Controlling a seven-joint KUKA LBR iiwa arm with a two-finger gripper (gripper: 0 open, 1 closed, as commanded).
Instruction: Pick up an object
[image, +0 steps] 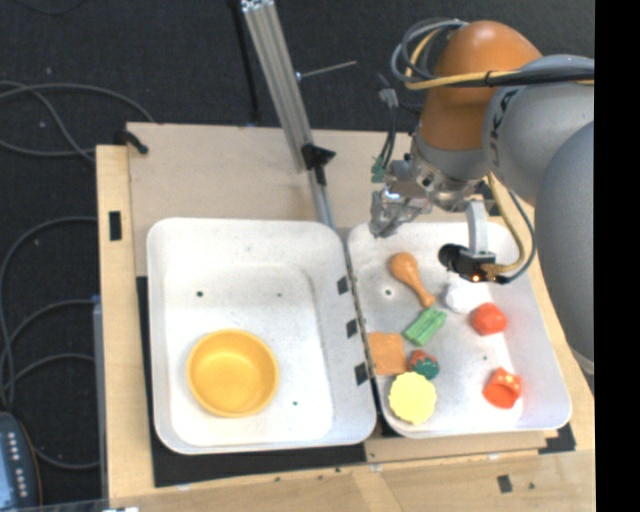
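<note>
Your gripper (385, 216) hangs at the 11 o'clock corner of the right bin (460, 388), just over the rim where the two bins meet. From this slant you cannot tell whether it is apart or together, and you can see nothing clamped in it. The grey arm (545, 110) comes in from 2 o'clock. All the small pickable things lie in that right bin, apart from the gripper. Nearest to it, at about 5 o'clock from it, is a tan drumstick-shaped piece (412, 274), its round end toward the gripper and its thin end pointing to 5 o'clock. Below that, near the bin's middle, a green block (425, 325) lies tilted. At 8 o'clock from the green block, an orange-brown square (386, 352) sits against the bin's left wall. A small dark green and red piece (424, 364) lies just beside that square at its 3 o'clock, touching or nearly touching a pale yellow disc (412, 397) at the bin's 7 o'clock. A white lump (464, 296) lies at 1 o'clock from the green block, with a red-orange piece (488, 319) just beside it at 4 o'clock. Another red piece (502, 388) lies at the bin's 4 o'clock. The left bin (250, 260) holds a yellow bowl (232, 372), upright, at its 7 o'clock.
</note>
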